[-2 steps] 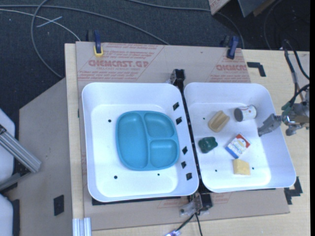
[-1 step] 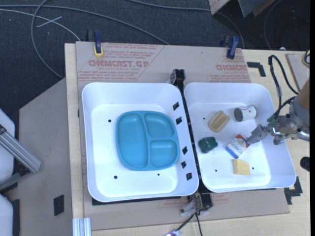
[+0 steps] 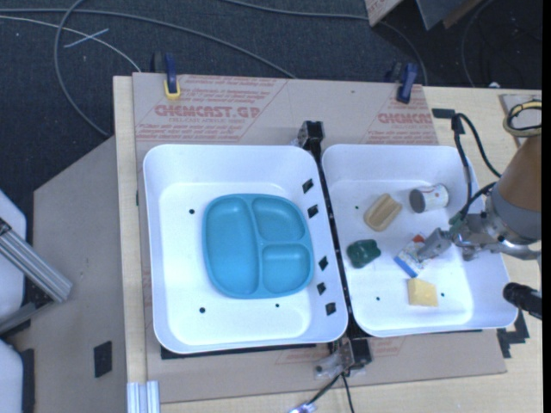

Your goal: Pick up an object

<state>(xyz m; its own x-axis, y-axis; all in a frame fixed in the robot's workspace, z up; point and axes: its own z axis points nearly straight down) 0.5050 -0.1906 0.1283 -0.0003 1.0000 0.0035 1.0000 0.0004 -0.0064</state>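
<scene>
The gripper (image 3: 428, 246) hung low in the right bin (image 3: 482, 315), whether gripping or not unclear; the blue piece (image 3: 405, 265) lay touching it, just left, its length slanting.

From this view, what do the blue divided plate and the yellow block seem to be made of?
The blue divided plate looks like moulded plastic: one even colour, soft sheen, rounded compartment ridges. The yellow block is matte and pale with slightly uneven edges, so perhaps foam or sponge, but painted wood or plastic cannot be ruled out.
</scene>
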